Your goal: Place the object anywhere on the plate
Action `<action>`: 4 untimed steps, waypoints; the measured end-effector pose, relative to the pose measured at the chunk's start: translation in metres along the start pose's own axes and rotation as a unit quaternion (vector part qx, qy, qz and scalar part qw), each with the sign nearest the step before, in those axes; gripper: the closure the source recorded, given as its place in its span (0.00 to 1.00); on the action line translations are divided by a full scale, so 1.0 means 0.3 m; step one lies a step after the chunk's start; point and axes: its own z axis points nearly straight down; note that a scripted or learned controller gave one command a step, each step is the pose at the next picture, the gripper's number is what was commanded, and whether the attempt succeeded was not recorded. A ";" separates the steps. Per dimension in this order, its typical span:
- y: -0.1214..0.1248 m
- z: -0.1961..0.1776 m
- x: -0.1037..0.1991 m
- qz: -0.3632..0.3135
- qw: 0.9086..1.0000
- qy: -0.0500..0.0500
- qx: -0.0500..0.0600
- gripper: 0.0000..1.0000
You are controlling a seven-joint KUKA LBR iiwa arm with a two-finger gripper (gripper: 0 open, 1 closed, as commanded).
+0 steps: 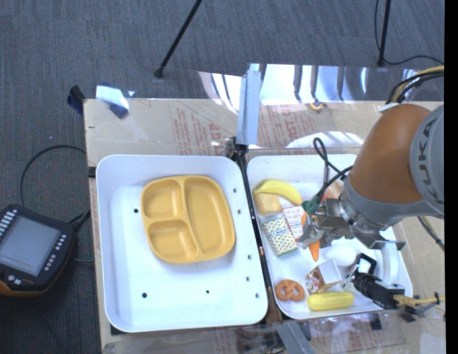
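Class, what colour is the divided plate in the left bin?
Yellow-orange; the camera view shows the plate best.

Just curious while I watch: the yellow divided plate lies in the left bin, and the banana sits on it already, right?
Not quite. The yellow divided plate does lie in the left bin, but the banana is not on it; the camera view shows it in the right bin among the other items.
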 end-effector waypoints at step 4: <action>0.181 -0.125 0.369 0.000 1.000 -0.002 0.002 0.00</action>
